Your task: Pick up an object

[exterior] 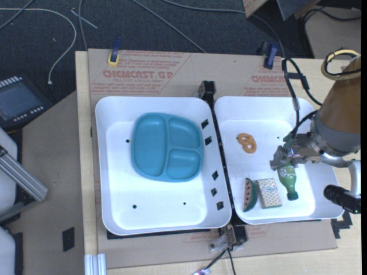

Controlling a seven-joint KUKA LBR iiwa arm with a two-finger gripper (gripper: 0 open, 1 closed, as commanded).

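Note:
In the right bin [258, 110] lie a small brown pretzel [247, 142], a watermelon slice [249, 194], a pale speckled box [269, 192] and a green bottle [289, 183]. My gripper [285, 158] hangs low over the right side of this bin, right at the bottle's upper end. The gripper's body hides the top of the bottle, so contact between them is unclear. The pretzel sits apart to the gripper's left.
The left bin [109, 153] holds a blue divided plate [167, 146]. A black divider with clips [215, 153] runs between the bins. The arm's grey and orange body [341, 116] and cables [295, 90] cover the right bin's far right side.

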